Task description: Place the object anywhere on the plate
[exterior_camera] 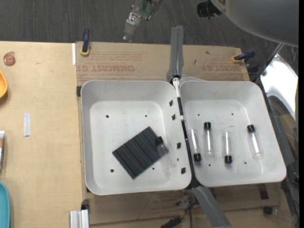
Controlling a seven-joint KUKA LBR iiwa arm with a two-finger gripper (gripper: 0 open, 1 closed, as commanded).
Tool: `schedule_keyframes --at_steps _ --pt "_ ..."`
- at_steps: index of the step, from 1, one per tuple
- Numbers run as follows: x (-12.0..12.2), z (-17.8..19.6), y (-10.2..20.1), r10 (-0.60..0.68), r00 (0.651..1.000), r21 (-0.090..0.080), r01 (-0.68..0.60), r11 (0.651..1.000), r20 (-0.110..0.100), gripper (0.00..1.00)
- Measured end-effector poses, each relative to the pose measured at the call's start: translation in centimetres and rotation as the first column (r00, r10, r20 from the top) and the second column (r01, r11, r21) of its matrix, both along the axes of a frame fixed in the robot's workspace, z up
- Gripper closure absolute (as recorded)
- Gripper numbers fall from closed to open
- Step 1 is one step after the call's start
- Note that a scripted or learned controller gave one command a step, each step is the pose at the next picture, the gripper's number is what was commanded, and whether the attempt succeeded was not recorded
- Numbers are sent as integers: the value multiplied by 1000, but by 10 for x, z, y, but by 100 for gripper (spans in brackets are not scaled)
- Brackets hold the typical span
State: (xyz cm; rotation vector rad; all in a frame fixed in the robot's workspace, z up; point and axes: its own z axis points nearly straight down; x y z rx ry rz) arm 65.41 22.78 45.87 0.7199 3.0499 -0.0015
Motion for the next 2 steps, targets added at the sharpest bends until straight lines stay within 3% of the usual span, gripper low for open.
schedule_keyframes --at_steps 1,2 --pt "-2 -17 0 199 980 2 -199 980 -7 100" --pt "-3 -17 1 310 951 1 -310 951 -6 100"
